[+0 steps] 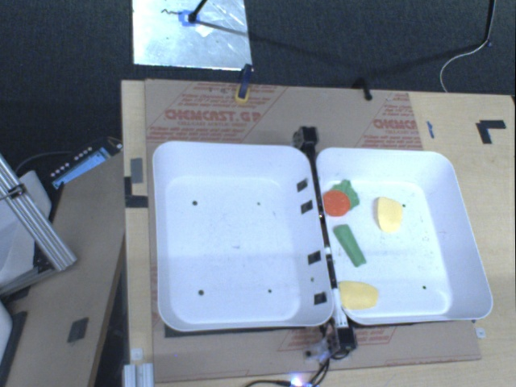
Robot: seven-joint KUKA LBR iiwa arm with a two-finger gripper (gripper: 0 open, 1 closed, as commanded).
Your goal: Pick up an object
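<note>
Within right bin [439, 224] lie tomato [336, 203], green stick [349, 244], yellow slice [389, 214], yellow lump [358, 295]; gripper state: cannot tell.

Smooth white plastic bins [234, 313], matt cardboard sheet [210, 111], shiny foil-like panel [161, 31]

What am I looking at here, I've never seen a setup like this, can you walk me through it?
This is a robot's workbench, seen from one camera fixed above it and looking down at a slant. On it sit two shallow white bins side by side. The left bin is for things to be moved into or out of; the right bin holds four small toy-like pieces: a red and green piece, a pale yellow piece, a green stick and a yellow piece near the front corner. An arm with a two-finger gripper normally reaches in from the right to pick one up. Nothing is being held at this moment.
</note>
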